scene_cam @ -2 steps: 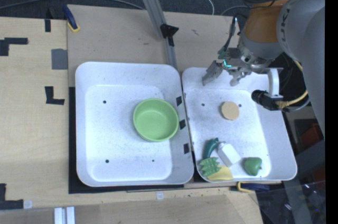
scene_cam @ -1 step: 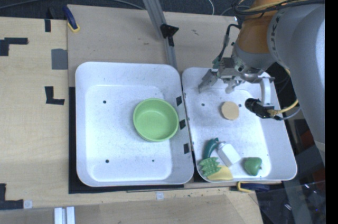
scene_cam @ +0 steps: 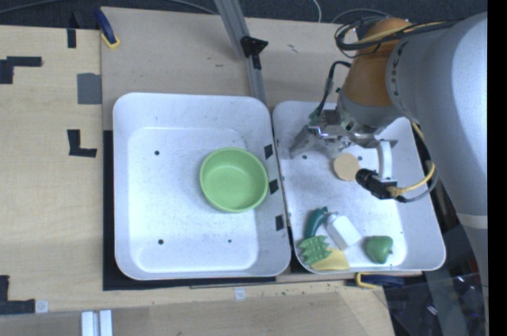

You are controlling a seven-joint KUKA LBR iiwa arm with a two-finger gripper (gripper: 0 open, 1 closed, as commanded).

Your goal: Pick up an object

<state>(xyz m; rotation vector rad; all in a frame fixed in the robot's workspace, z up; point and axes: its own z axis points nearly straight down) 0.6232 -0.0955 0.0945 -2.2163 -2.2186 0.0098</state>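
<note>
My gripper (scene_cam: 311,147) hangs low over the upper left part of the right bin (scene_cam: 420,235), open, with nothing between its fingers. A tan round disc (scene_cam: 346,166) lies just to its right, apart from the fingers. At the front of that bin lie a dark green piece (scene_cam: 317,220), a white block (scene_cam: 343,231), a green and yellow corn-like toy (scene_cam: 317,252) and a green pepper-like toy (scene_cam: 379,248). A light green bowl (scene_cam: 233,180) sits upright in the left bin (scene_cam: 142,168).
The grey arm with its orange band (scene_cam: 380,57) fills the upper right, with cables looping around the wrist. A grey pole (scene_cam: 230,1) slants down to the bins' back edge. The wall between the bins runs just left of the gripper.
</note>
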